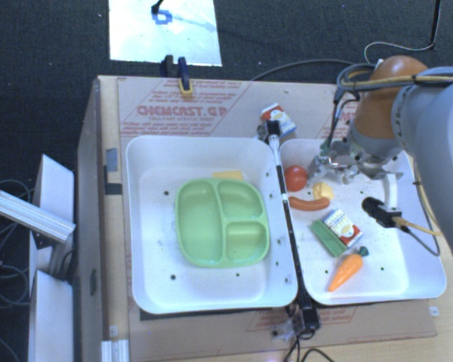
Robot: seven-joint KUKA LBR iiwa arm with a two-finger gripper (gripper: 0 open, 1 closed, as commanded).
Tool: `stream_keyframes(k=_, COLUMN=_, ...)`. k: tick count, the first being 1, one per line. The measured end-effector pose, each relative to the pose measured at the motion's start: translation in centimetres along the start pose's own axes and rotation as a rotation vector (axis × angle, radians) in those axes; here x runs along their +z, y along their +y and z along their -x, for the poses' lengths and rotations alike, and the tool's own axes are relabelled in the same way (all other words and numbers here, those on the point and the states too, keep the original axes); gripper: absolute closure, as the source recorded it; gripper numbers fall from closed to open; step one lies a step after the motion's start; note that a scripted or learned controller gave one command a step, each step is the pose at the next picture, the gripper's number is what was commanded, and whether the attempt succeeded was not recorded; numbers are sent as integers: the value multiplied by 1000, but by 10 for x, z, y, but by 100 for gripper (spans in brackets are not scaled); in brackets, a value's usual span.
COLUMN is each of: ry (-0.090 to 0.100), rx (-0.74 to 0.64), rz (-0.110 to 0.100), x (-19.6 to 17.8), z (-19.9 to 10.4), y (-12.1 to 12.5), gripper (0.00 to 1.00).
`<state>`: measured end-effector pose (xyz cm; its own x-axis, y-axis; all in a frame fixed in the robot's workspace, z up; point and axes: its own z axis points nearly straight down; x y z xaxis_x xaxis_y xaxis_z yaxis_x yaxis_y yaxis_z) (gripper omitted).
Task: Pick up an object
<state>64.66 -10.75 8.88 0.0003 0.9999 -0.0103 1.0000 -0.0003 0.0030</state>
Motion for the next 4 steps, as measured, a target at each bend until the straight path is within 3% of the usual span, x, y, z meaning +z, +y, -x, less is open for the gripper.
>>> stream_keyframes(k=1, ry=9, rx=-5, rz=1, x=3, z=-23, y=23, gripper=0)
stream_keyframes(k=2, ry=9, rx=-2, rz=1, x=3, z=-13, y=23, gripper=0)
stream_keyframes(k=3, ry=9, rx=-4, rz=4, x=-8, z=-13, y=24, gripper=100)
stream_keyframes(k=4, ry=8, rx=-4, rz=4, x=-8, z=-13, y=24, gripper=0)
